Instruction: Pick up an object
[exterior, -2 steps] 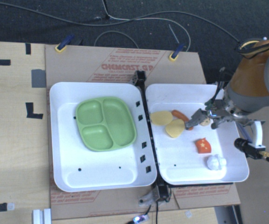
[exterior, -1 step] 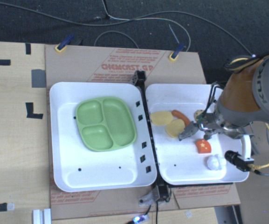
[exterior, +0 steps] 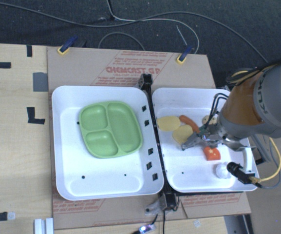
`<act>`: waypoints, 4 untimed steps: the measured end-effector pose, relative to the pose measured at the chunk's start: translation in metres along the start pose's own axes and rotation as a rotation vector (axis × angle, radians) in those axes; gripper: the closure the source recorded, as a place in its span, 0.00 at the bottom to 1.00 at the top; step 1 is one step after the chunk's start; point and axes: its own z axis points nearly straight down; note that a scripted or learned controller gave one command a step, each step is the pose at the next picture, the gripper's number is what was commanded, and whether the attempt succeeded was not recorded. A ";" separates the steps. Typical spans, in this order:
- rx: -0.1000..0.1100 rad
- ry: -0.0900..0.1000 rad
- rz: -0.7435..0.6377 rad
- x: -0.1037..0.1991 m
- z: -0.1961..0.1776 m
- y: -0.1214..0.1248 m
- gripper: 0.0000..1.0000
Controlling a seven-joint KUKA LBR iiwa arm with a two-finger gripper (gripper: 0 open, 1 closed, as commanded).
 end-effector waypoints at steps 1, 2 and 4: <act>-0.005 -0.001 -0.001 0.000 -0.012 0.002 1.00; 0.009 0.008 -0.001 -0.007 -0.071 0.009 1.00; 0.008 0.007 -0.002 -0.011 -0.167 0.003 1.00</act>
